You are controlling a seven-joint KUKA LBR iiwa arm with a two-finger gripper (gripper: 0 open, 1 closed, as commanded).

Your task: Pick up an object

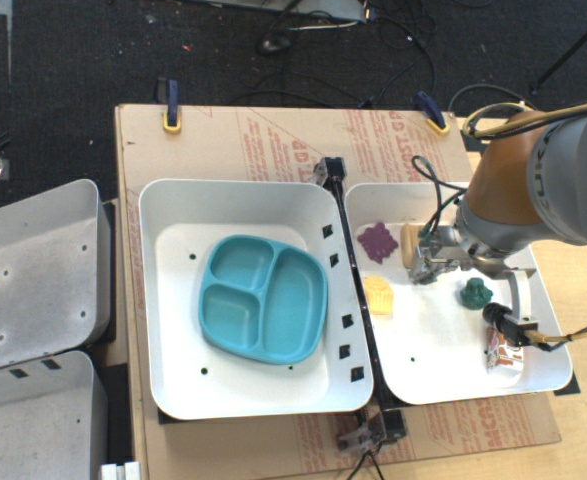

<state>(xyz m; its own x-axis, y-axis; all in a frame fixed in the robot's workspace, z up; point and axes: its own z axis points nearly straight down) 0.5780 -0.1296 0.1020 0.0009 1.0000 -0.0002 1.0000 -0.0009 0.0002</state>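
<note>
My gripper [425, 268] hangs low over the right bin [443, 368], reaching in from the right under the orange band of the arm. Just left of it stands a tan block [410, 244], partly covered by the wrist. A purple toy [377, 240] lies further left near the bin's left wall. A yellow piece [378, 294] sits below the purple one. A green toy [476, 292] rests right of the gripper. A small red and white packet [504, 352] lies at the bin's front right corner.
The left bin [173, 368] holds a teal divided plate [264, 299]. A black divider strip [348, 268] runs between the bins. Clamps [172, 104] grip the cardboard at the back. Cables trail from the wrist over the right bin's right side.
</note>
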